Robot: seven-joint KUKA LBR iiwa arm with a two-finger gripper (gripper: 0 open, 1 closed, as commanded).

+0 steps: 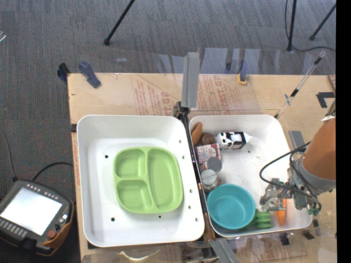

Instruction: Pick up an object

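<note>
Gripper [279, 197] low in right bin [263, 124] (orange carrot [281, 216] beside it)

the plywood bench [137, 95] carries two white bins: the right bin [269, 126] sits under the gripper [281, 197], the left bin [96, 141] well away to its left, their edges touching.

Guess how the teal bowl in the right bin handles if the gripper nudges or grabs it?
The teal bowl looks like rigid moulded plastic, so probably stiff and light for its size. It sits upright on a wide base, so a push likely slides it rather than tips it. Its smooth curved wall may slip between two fingers; the rim seems the safer hold. It sits against the right bin wall, limiting access.
</note>
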